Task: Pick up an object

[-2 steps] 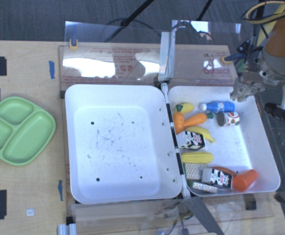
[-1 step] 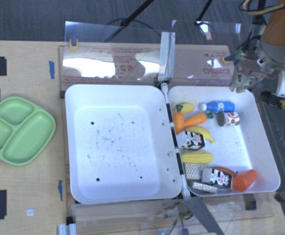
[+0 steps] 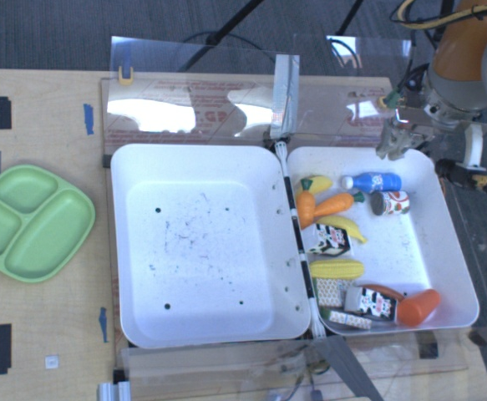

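Observation:
The right bin point(image 3: 443, 249) holds a jumble of small items. A blue bottle point(image 3: 372, 182) lies near its far edge, beside a red and white can point(image 3: 392, 203). An orange carrot point(image 3: 332, 205) and a yellow banana point(image 3: 316, 183) lie to the bottle's left. Lower down are a black and white packet point(image 3: 328, 239), a corn cob point(image 3: 337, 268), a dark wrapped pack point(image 3: 373, 302) and an orange-red piece point(image 3: 418, 306). My gripper point(image 3: 391, 147) hangs over the bin's far rim, just above and right of the bottle, with nothing visibly in it.
The left bin point(image 3: 143, 174) sits next to the right one, a metal divider point(image 3: 297, 224) between them. A green divided plate point(image 3: 31, 221) lies on the bench at far left. Clear plastic walls point(image 3: 193, 90) stand behind both bins.

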Robot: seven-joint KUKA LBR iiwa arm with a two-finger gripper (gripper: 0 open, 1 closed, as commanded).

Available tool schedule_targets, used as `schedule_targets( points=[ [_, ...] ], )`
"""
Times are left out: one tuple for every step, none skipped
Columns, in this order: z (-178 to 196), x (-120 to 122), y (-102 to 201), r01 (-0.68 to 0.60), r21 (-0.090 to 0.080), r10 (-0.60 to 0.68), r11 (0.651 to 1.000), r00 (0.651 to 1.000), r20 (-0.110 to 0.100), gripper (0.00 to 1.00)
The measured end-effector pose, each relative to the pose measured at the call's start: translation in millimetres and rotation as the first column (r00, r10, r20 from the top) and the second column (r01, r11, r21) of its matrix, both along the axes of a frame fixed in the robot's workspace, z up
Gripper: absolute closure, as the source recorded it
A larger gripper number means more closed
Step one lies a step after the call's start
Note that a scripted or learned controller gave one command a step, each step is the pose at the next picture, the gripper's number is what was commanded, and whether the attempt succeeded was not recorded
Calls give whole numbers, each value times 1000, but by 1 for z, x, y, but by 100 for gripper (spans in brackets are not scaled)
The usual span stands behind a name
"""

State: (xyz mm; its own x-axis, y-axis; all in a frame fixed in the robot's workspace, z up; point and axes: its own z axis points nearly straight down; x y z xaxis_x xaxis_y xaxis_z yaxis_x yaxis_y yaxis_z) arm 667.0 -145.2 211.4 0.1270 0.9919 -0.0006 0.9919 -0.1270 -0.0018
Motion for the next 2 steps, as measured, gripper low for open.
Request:
schedule_targets(
  points=[
    [-6, 0, -42, 129, -1, -129, 992, 992, 5, 100],
    [8, 1, -27, 219, -1, -219, 976, 976, 6, 100]
  ],
)
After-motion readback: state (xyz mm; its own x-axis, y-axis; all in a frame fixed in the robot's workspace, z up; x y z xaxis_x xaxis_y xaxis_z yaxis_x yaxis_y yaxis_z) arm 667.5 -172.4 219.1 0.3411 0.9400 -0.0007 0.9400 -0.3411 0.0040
